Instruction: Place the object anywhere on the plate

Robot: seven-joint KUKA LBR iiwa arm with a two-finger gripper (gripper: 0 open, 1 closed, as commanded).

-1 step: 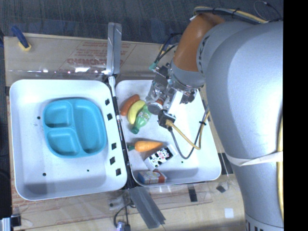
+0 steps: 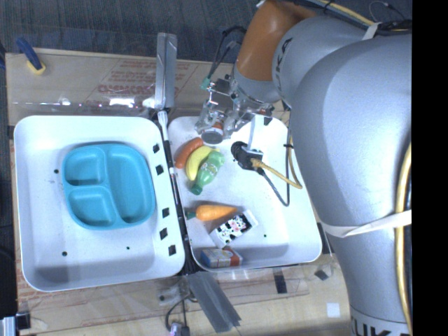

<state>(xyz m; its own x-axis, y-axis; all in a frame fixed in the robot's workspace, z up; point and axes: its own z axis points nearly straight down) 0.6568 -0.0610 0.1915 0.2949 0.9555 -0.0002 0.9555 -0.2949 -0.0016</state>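
While its state cannot be told, gripper (image 2: pixel 213 128) above banana (image 2: pixel 196 161) near right bin's (image 2: pixel 297 247) far edge.

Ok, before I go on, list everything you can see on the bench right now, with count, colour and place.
Plate: one, blue, three compartments, in the left bin.
Left bin: one, white, left half of bench.
Right bin: one, white, beside it.
Banana: one, yellow, upper left of right bin.
Orange toy food: one, orange, touching the banana's left side.
Green bottle: one, green, against the banana's right side.
Carrot: one, orange, lower middle of right bin.
Black-and-white card: one, just below the carrot.
Small box: one, white and orange, bottom edge of right bin.
Gripper: one, metal, above the banana group.
Arm: one, grey with orange band, at right.
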